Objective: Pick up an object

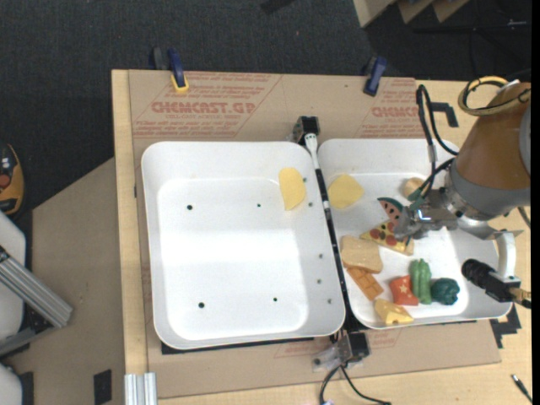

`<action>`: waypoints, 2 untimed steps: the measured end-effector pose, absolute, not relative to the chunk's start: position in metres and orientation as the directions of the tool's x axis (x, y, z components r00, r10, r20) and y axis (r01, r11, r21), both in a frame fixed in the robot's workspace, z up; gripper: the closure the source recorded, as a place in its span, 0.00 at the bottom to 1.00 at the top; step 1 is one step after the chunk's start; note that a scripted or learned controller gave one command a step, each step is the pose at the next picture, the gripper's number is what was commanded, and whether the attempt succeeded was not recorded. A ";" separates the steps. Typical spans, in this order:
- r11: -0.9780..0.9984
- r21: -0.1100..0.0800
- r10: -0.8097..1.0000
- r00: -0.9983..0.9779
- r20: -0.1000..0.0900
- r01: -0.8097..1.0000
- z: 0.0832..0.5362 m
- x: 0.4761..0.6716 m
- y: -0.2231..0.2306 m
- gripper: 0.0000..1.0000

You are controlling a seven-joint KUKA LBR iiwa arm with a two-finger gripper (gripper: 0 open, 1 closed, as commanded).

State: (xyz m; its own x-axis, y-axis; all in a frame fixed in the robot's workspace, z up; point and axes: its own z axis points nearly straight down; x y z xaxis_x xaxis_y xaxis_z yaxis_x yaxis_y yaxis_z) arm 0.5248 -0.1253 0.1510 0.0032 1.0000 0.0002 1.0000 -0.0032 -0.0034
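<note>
My gripper [418,216] is down in the right bin [371,154], near its middle right. Its tip is beside a watermelon slice [388,207] and just above a small pizza-like piece [391,235]. Nearby lie a pale yellow chip [345,191], a tan bread slice [361,254], an orange cracker [368,282], a red tomato [402,289], a green pepper [420,275], a dark green broccoli [445,290] and a yellow cheese wedge [393,312]. The arm's grey and orange body [498,163] hides the bin's right side.
The left bin [169,251] holds one yellow piece [292,189] near its far right corner. Black clips [307,129] join the bins along the middle divider. Blue clamps [177,70] hold the cardboard base at the far edge. Cables [430,133] hang by the arm.
</note>
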 end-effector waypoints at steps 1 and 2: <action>-0.006 0.006 1.000 0.006 -0.008 1.000 0.153 0.568 -0.225 1.00; 0.001 0.015 1.000 -0.001 -0.006 1.000 0.282 0.549 -0.218 1.00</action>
